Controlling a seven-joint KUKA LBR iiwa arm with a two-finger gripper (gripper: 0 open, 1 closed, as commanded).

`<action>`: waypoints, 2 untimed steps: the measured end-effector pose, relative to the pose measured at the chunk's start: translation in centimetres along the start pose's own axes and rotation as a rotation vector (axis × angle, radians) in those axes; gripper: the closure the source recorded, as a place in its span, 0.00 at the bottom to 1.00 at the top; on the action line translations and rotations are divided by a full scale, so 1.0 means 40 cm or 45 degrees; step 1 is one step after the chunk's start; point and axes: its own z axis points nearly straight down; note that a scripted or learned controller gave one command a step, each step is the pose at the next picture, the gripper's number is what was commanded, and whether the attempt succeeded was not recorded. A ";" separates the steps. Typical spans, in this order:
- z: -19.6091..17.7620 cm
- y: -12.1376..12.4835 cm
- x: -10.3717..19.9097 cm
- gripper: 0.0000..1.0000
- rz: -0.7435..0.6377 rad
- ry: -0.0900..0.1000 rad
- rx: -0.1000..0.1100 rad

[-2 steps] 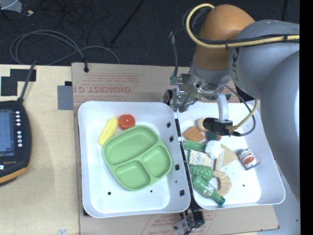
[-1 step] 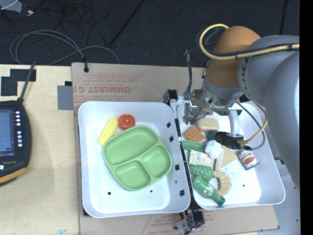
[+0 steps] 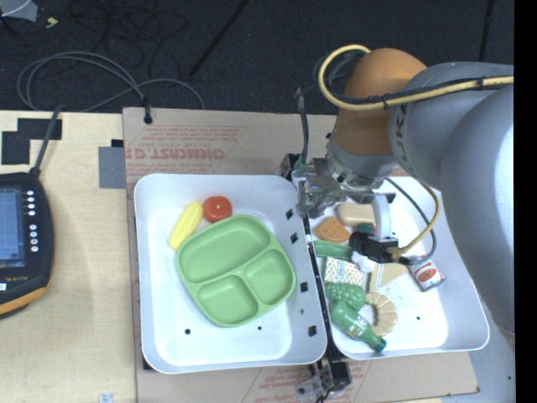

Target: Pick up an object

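**While low over the right bin's far-left corner, grasp unreadable**

Reaching in from the tabletop's right edge on the grey arm with its orange band (image 3: pixel 382 78), hangs the hand (image 3: pixel 319 193) above the far-left corner of the shallow white right-hand bin (image 3: pixel 457 326), close to the wall shared with the shallow white left-hand bin (image 3: pixel 155 309). Cannot tell whether open or closed, being seen from above and half hidden by the wrist.

Crowded along the left side of the right-hand bin, just beside and in front of the hand:
- a pale beige block (image 3: pixel 357 214) and a tan ridged cracker-like piece (image 3: pixel 331 229), nearest the hand;
- a green-and-white patterned packet (image 3: pixel 344 275), midway down the shared wall;
- a dark green plastic bottle (image 3: pixel 357 324), lying tilted toward the near edge;
- a round tan biscuit-like piece (image 3: pixel 384 309), touching the bottle's right side;
- a small red-and-white can (image 3: pixel 426 274), lying on its side, apart from the rest toward the right.

Resting in the left-hand bin, well apart from the hand:
- a light green three-compartment plastic plate (image 3: pixel 235 269) across the middle;
- a yellow toy corn cob (image 3: pixel 186 224) against the plate's far-left rim;
- a small red toy tomato (image 3: pixel 217 207) just beside the cob.

Lying at the tabletop's left edge, a black-and-orange control pendant with a screen (image 3: pixel 17 242).
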 end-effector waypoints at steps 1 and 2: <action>-0.261 -0.257 0.077 1.00 -0.001 0.004 -0.008; -0.536 -0.353 0.095 1.00 0.000 0.003 -0.019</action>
